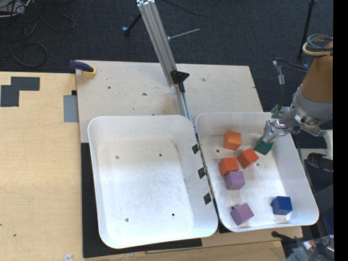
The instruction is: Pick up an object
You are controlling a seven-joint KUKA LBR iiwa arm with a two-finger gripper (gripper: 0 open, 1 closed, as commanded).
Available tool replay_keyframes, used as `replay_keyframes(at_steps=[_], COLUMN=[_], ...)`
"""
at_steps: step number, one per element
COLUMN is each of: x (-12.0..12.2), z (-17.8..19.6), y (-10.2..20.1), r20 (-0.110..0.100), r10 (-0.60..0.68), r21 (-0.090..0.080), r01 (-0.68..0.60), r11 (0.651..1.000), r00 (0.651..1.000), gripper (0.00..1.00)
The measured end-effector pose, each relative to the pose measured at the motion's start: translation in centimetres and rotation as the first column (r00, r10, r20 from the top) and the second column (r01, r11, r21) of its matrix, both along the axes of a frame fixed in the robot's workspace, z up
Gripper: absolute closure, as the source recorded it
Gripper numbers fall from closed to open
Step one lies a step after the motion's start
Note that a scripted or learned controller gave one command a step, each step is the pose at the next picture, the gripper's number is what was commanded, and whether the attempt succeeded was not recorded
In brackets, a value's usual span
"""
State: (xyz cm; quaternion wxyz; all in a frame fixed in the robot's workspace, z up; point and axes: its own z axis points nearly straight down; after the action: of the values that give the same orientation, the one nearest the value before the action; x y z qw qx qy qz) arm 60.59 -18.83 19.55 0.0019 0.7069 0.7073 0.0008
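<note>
Orange band, grey wrist, pale metal jaws.

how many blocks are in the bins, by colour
orange blocks: 3
purple blocks: 2
blue block: 1
green block: 1, right at the hand
total: 7, all in the right bin

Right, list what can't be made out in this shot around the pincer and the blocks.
- Pincer, camera view: too small and blurred to tell its tips from the green block just below; grip unclear.
- Green block: its upper part is covered by the pincer, so its full shape is hidden.
- Arm: cut off by the picture's right side.
- Blue block: what the pale patch beneath it is cannot be told.
</note>
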Motion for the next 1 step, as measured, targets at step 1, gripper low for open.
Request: replay_keyframes(at_steps=[1], x=[0.06], z=[4.37], y=[-0.14], r20=[-0.001], r10=[0.0], r21=[0.0], r01=[0.0], r11=[1.0], r00=[1.0], gripper=[1.0])
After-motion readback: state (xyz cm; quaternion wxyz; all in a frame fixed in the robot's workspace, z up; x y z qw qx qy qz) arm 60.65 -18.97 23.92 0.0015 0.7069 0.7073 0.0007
